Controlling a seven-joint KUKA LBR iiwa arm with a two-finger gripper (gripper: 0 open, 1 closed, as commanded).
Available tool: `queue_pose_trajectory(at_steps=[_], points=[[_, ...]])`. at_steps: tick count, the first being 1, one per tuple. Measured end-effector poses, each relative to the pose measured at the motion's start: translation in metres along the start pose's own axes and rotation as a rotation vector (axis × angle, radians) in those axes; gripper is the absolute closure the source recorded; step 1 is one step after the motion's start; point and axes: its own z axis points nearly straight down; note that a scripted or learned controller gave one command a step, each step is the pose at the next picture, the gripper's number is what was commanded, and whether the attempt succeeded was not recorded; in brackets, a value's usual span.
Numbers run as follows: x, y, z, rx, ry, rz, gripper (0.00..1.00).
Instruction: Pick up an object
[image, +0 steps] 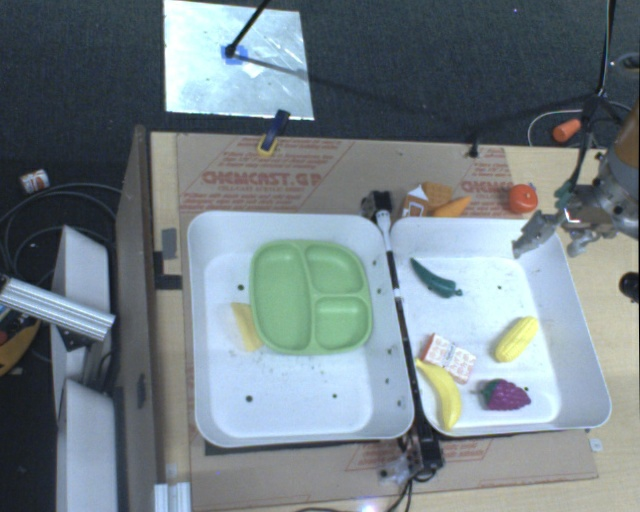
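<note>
The right bin (570, 300) holds a dark green pepper (436, 277), a yellow corn cob (515, 339), a banana (441, 392), purple grapes (505, 395) and a small red-and-white box (447, 357). My gripper (555, 238) hangs over the far right corner of this bin, above and to the right of the pepper. It is open, with nothing between its fingers. In the left bin (215, 300) lie a green divided plate (308, 297) and a pale yellow piece (245, 326) beside it.
Behind the bins, on the cardboard, lie an orange carrot (450, 207) and a red-orange ball (521, 198). A black clip (378, 206) sits where the two bins meet at the back. Cables run along the right side.
</note>
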Motion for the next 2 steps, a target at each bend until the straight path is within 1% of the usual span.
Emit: queue_pose_trajectory(at_steps=[1, 2], points=[[-0.033, -0.038, 0.102, 0.01, 0.001, 0.005, 0.0], [-0.016, -0.057, 0.189, 0.008, 0.004, 0.002, 0.0]])
